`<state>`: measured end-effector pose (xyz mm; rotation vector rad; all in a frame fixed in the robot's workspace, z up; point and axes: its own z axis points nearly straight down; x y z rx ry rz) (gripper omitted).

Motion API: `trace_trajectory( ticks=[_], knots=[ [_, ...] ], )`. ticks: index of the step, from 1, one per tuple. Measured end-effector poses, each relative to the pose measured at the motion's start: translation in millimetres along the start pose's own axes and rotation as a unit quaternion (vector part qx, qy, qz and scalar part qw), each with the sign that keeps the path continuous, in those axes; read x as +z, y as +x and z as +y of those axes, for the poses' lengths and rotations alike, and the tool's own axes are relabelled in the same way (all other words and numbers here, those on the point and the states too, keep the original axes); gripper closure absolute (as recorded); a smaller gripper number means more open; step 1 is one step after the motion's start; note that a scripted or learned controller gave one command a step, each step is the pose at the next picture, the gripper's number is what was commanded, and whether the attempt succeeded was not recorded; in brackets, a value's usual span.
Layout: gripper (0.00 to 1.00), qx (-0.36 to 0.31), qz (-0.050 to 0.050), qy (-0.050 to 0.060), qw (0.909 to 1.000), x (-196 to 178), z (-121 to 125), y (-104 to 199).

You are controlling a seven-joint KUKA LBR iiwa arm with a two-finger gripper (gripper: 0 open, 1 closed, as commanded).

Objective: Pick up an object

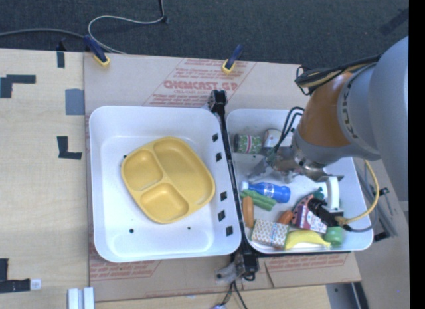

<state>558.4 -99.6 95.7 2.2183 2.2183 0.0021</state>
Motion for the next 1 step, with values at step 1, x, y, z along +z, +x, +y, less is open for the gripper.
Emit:
trace_trajectory(
  ticks=[1],
  knots=[
    [1.00,-0.001,0.001,0.001,1.0000,-9.1,0.1,1.0]
  ],
)
